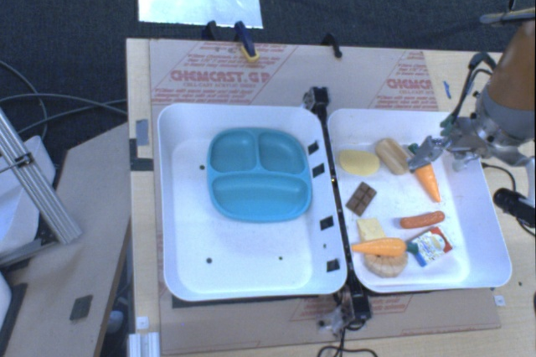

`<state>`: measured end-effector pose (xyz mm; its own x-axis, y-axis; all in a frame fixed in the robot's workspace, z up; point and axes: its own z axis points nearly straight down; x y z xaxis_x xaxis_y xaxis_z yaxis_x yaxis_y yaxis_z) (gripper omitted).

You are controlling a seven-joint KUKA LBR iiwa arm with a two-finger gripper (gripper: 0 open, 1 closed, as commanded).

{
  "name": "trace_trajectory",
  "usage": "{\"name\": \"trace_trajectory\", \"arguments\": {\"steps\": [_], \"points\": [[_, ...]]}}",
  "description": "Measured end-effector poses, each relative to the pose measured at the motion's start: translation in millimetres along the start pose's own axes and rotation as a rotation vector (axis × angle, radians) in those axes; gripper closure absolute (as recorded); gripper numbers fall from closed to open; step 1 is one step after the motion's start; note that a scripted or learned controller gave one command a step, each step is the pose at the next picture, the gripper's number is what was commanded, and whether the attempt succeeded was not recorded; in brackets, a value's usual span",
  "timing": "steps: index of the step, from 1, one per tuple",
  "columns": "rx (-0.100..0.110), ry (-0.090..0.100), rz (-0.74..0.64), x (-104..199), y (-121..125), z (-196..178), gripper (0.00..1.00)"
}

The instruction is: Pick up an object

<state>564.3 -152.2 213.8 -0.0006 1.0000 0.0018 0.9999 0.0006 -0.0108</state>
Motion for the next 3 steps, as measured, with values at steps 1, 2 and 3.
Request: {"name": "trace_trajectory", "arguments": {"steps": [1,2,3], "points": [[-0.012,-0.002,-0.002,0,3,-7,0.0],[-0.008,-0.001,0.0,-1,1,56,0.0],[-0.008,-0.001,-0.001,-5,3,118,0.0]]}}
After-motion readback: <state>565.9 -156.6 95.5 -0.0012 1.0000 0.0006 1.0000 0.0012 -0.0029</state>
